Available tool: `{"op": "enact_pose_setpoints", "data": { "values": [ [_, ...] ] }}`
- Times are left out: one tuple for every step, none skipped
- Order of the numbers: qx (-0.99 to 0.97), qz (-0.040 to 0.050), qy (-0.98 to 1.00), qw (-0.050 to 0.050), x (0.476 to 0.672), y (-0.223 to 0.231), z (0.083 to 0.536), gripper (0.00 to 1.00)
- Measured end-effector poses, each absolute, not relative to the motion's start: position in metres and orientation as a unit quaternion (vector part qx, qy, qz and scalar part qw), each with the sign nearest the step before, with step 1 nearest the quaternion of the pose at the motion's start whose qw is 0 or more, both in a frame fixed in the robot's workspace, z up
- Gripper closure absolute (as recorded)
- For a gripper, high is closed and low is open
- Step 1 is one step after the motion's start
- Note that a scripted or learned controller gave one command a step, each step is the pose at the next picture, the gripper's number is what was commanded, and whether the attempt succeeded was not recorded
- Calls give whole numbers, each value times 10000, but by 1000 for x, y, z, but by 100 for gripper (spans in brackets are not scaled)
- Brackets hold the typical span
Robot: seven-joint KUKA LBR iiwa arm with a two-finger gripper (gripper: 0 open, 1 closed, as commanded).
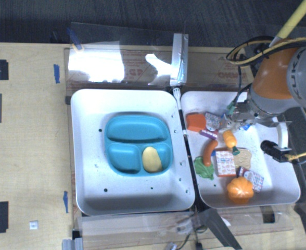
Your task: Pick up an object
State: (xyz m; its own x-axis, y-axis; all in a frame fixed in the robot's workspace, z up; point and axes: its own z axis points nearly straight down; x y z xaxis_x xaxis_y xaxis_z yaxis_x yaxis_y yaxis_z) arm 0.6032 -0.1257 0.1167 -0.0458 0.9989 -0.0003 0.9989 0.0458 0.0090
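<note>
While the grey-and-orange arm's gripper (240,114) hangs over the right shallow white bin (288,184), can't tell jaw state. Small orange carrot-shaped toy (229,139) lies just below it; round orange plastic fruit (240,189) sits nr bin's front edge.

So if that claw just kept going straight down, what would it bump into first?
Probably the small orange carrot-like toy just below the gripper, or the white packet beside it; depth is hard to judge from above.

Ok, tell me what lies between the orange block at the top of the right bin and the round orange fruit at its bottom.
In the camera view, between the orange block and the orange fruit lie a sausage and a small red-and-white box.
</note>
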Motion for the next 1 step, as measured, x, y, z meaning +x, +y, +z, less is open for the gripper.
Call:
{"op": "enact_pose_setpoints", "data": {
  "values": [
    [7327,37,6805,24,597,-53,218,100]
  ]
}}
